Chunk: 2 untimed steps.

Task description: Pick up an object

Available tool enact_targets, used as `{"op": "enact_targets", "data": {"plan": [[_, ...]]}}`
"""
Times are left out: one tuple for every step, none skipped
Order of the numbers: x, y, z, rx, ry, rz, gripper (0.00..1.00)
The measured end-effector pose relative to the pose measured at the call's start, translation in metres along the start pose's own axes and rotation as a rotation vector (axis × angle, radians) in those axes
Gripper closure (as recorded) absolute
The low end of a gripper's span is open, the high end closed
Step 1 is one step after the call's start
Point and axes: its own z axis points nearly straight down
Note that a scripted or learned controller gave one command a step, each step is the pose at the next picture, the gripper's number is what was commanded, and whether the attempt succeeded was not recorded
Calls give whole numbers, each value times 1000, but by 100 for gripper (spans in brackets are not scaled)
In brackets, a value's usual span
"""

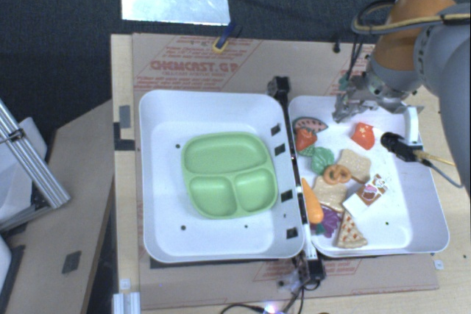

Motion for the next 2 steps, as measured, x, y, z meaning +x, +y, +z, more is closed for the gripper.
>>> {"op": "enact_targets", "data": {"plan": [[5, -1, -63, 0, 0, -1, 100], [5, 0, -79, 3, 1, -1, 100]]}}
